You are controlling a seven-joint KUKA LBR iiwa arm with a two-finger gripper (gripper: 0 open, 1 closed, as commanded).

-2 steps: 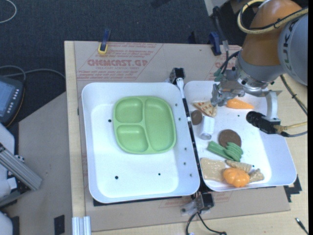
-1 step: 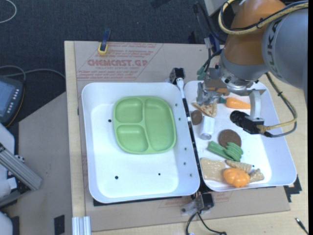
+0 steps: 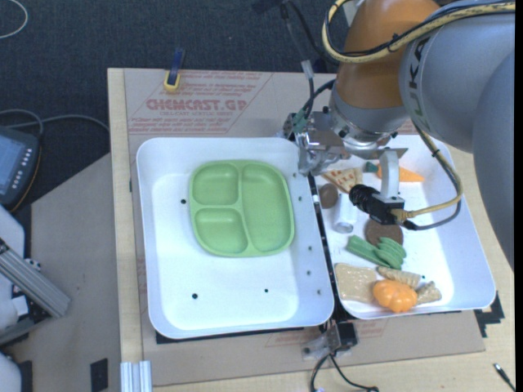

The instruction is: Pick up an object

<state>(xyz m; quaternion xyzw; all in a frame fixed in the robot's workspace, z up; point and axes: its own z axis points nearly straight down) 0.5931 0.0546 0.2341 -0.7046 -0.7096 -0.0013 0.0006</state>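
Note:
The right bin [image 3: 466, 243] holds several toy foods: a tan wedge [image 3: 341, 175], a small brown piece [image 3: 328, 194], an orange piece [image 3: 409, 175], green pea pods [image 3: 378, 250], a brown disc [image 3: 384, 233], a beige slice [image 3: 355, 281] and an orange fruit [image 3: 394, 296]. My gripper [image 3: 350, 168] hangs low over the far left part of this bin, just above the tan wedge and the brown piece. The wrist and a black cable plug [image 3: 372, 202] cover what lies directly beneath it.
A green divided plate [image 3: 243, 207] lies in the left bin [image 3: 163, 243]. The wall between the two bins [image 3: 320, 235] runs just left of the gripper. A yellow and blue clip [image 3: 173, 73] sits on the cardboard at the back.

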